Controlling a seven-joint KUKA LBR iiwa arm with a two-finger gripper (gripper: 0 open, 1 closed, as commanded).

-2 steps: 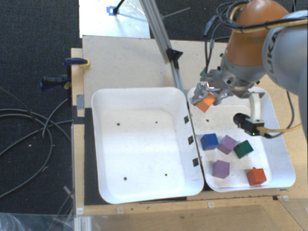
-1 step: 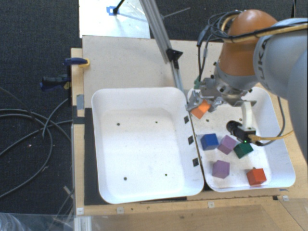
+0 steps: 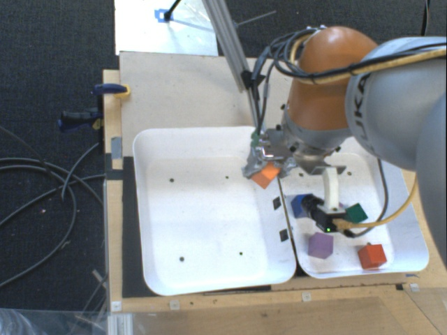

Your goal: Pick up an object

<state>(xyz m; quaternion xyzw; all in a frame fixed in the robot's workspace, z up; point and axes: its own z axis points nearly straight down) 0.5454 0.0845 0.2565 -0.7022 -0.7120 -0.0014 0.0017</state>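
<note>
My gripper (image 3: 261,169) hangs over the ridge between the two white bins, near their far side. An orange block (image 3: 265,179) sits between its fingertips, and the gripper is shut on it. The block is over the right edge of the left bin (image 3: 202,215). In the right bin (image 3: 405,250) lie a blue block (image 3: 301,204), a green block (image 3: 357,213), a purple block (image 3: 320,245) and a red-orange block (image 3: 372,255). The arm's orange band and grey body cover the far part of the right bin.
The left bin's floor shows only a few small dark dots. Two small black squares (image 3: 276,203) sit on the ridge between the bins. A blue clamp (image 3: 105,89) grips the bench's left edge, and cables lie on the dark floor at left.
</note>
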